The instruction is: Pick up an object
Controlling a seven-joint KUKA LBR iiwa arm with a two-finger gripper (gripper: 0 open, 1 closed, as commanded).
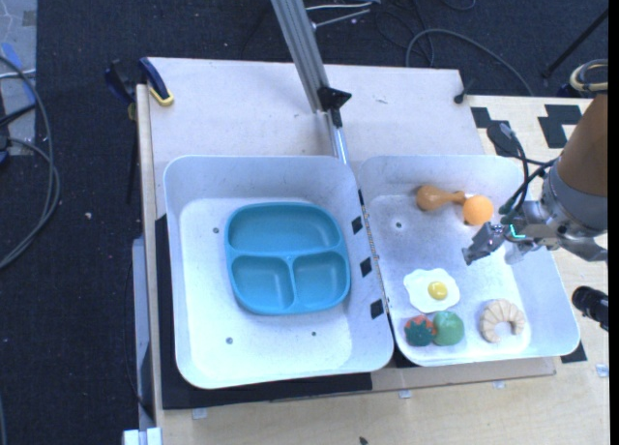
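In the right bin point(542, 327) lie an orange drumstick-shaped toy point(451, 202) at the back, a fried egg point(431, 289) in the middle, a red and green vegetable toy point(433, 329) at the front, and a beige croissant point(503, 320) at the front right. My gripper point(486, 244) hangs over the right side of this bin, just below the drumstick's round end and up and to the right of the egg. Nothing shows between its dark fingers.
The left bin point(193, 269) holds a blue three-compartment tray point(287, 256). A slanted metal pole point(300, 32) rises from the back where the bins meet. The arm's grey body point(585, 192) covers the right bin's right edge.
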